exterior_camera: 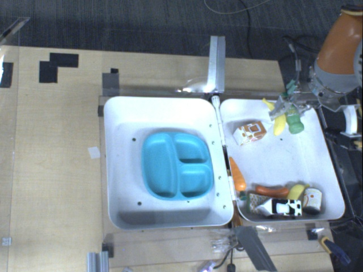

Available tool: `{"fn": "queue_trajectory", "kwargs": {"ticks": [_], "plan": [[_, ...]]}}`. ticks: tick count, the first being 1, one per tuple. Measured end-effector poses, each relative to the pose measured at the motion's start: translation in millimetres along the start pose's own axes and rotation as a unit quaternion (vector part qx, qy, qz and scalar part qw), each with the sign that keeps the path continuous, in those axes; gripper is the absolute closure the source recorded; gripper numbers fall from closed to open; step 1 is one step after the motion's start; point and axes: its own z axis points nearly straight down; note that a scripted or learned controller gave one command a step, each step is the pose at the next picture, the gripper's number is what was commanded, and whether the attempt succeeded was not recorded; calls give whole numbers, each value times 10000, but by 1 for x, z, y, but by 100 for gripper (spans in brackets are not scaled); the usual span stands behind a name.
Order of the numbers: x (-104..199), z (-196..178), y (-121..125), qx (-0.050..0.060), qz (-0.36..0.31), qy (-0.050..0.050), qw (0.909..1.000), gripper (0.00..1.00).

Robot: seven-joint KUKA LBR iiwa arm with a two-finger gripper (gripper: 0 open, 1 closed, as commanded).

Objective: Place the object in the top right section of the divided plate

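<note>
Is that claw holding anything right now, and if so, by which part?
Cannot be told. The gripper sits over a yellow and green toy in the right bin, but any grip is hidden.

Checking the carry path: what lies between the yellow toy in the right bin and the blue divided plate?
In the camera view, between the yellow toy and the blue divided plate lie bare white bin floor and the rims where the bins meet.

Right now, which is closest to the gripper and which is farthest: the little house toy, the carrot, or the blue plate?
From the gripper, in the camera view:
1. Little house toy, upper part of the right bin.
2. Carrot, at that bin's left wall.
3. Blue plate, in the left bin.
</note>
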Motion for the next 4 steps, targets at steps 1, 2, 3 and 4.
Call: {"fn": "queue_trajectory", "kwargs": {"ticks": [1,2,3,4], "plan": [[-12,107,-72,18,-21,6,10000,100],[-55,92,-92,0,-96,-4,10000,100],[-41,65,-82,-1,-1018,-4,9948,100],[-18,120,-132,-48,-1028,-23,9947,100]]}}
